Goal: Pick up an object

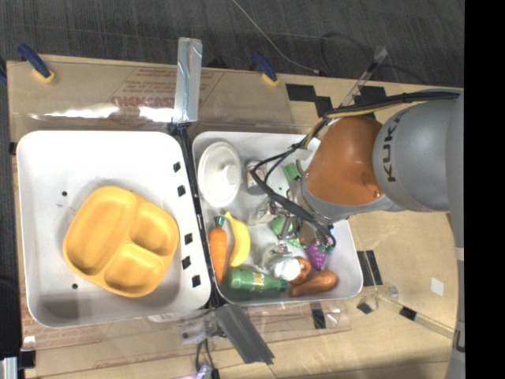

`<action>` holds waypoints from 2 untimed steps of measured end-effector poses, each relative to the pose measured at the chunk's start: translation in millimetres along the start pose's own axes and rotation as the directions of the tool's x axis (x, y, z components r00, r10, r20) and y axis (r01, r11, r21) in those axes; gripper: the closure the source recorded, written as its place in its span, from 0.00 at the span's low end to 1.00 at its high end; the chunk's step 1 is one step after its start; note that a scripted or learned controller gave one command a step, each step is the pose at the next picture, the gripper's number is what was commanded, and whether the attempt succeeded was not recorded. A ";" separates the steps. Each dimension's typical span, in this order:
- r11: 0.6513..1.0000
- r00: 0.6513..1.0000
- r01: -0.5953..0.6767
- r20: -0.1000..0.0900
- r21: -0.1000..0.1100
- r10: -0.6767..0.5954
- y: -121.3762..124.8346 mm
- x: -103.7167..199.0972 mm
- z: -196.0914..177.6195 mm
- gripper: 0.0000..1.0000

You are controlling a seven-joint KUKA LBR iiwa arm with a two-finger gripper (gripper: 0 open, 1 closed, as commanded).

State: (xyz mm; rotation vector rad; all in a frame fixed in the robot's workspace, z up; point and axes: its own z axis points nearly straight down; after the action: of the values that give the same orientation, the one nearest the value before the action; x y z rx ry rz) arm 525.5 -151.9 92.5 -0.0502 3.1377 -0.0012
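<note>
While the arm (394, 160) reached in from the right over the right bin (207, 150), its orange band and wrist covered the middle of that bin, so the pincer (290, 226) lay mostly under cables and I could not tell how far open it was or whether it had hold of anything. It seemed to hang low among the clutter, probably lined up for a grab at whatever sat closest beneath it.

Candidates for picking all lay in the right bin. A white bowl (218, 172) sat at its far left. Nearer, a carrot (218, 251) lay along the left wall with a banana (239, 239) just beside it, touching or nearly so. A green bottle (254, 282) lay across the near edge, with a white round thing (289, 269) and a brown sausage-shaped piece (314, 283) to its right, and a small purple item (316, 253) just above those.

Crowding was the likely trouble: the pieces pressed against each other and against the bin walls, leaving little room for fingers to slip around any one of them, and the cables hid the contact point.

Away to the left, the left bin (47, 152) held a yellow divided tray (120, 240), well apart from the arm. Both bins rested on the cardboard-covered desk (410, 290).
</note>
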 end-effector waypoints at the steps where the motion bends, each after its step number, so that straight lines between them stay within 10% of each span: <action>1: 0.996 0.996 0.092 -0.001 0.000 -0.092 -24.8 4.9 -0.1 0.00; 2: 0.997 0.997 0.079 -0.004 -0.002 -0.079 -13.8 12.8 0.8 0.00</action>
State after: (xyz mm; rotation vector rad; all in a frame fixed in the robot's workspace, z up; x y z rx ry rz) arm 513.2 -166.1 91.6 -0.1739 3.1378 0.0016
